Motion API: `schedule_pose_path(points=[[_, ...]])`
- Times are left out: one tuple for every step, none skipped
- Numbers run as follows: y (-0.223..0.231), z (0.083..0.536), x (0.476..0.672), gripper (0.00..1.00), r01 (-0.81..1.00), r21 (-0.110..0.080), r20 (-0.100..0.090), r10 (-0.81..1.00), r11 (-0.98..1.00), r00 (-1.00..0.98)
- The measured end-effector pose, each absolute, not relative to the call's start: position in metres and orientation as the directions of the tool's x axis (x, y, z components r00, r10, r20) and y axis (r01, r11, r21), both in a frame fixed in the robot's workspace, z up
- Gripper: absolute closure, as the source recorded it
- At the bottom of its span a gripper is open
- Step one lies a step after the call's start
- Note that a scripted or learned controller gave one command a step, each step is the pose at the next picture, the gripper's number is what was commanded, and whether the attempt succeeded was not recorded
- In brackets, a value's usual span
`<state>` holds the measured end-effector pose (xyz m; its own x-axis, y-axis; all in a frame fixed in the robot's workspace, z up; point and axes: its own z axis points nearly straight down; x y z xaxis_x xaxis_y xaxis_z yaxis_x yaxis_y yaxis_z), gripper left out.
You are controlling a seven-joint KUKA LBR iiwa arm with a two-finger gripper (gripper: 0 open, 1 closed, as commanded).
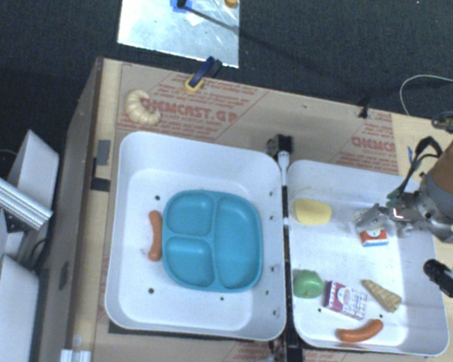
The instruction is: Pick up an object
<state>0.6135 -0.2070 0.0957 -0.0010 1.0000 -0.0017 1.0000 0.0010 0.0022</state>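
Observation:
My gripper (pixel 383 215) hangs over the upper right part of the right bin (pixel 415 272), on the grey arm with its orange band. Just below it lies a small red, white and blue carton (pixel 374 238), very close to the gripper. Whether they touch I cannot tell. The same bin holds a yellow lump (pixel 312 211), a green piece (pixel 307 283), a purple and white carton (pixel 345 299), a tan cone (pixel 382 295) and an orange sausage (pixel 358 330).
The left bin (pixel 136 196) holds a blue divided plate (pixel 212 240) and an orange sausage (pixel 155 234) beside it. A ridge (pixel 283 227) separates the bins. On the cardboard behind lie a pale peanut-shaped item (pixel 142 106) and a blue and yellow clip (pixel 202 73).

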Motion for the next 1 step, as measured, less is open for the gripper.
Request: schedule_pose_path(points=[[-0.2071,0.1068,0.6146,1.0,1.0,0.005,-0.002,1.0,0.002,-0.002]])
